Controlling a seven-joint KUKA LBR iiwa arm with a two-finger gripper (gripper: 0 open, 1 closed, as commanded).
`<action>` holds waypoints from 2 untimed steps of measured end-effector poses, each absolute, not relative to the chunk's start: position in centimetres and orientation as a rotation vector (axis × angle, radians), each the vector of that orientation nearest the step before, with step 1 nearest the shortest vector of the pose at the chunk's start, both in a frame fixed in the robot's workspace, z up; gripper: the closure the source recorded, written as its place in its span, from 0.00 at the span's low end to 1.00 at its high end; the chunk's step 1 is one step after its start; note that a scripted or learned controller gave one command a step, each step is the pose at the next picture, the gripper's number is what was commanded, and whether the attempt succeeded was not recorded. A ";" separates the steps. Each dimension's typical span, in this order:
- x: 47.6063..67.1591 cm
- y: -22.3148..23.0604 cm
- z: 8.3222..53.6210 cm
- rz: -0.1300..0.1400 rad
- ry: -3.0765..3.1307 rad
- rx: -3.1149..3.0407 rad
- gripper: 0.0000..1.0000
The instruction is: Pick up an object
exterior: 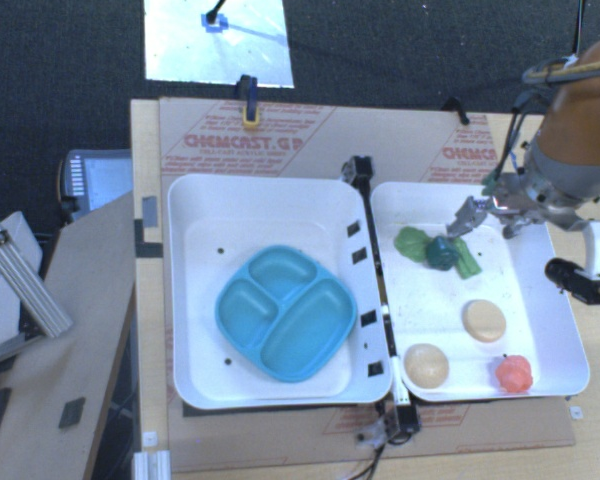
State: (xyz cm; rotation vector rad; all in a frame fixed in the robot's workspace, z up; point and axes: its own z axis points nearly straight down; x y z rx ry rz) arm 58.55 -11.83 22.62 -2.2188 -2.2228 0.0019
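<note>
Overhead view of the bench (145, 268), with two shallow white bins set side by side on a brown sheet (310, 133) printed with red lettering. A black strip (370, 268) ran between the bins.

The left bin (195, 198) held a blue divided plate (285, 313), which lay flat near the bin's middle with its three compartments facing up.

The right bin (565, 353) held the loose things open to picking. A green piece (412, 243) lay in the far half, and a teal lump (441, 255) touched its right side. A second green strip (467, 261) lay just beside the lump on the other side. A pale tan disc (484, 320) lay near the middle of the bin. A second tan disc (427, 365) lay at the near left corner. A red lump (514, 373) lay at the near right, well apart from the green piece.

The grey arm (580, 118), with its orange band, reached in from the right over the far edge of the right bin. The hand (467, 220) pointed down and leftward, with its tip just above and to the right of the teal lump. Whether the hand was released or clenched could not be told at this slant, and nothing was seen held in it. All things lay in the bins.
</note>
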 end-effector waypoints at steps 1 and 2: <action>58.0 -12.2 18.2 0.003 -2.222 -2.219 0.00; 58.7 -12.8 13.3 0.002 -2.221 -2.219 0.00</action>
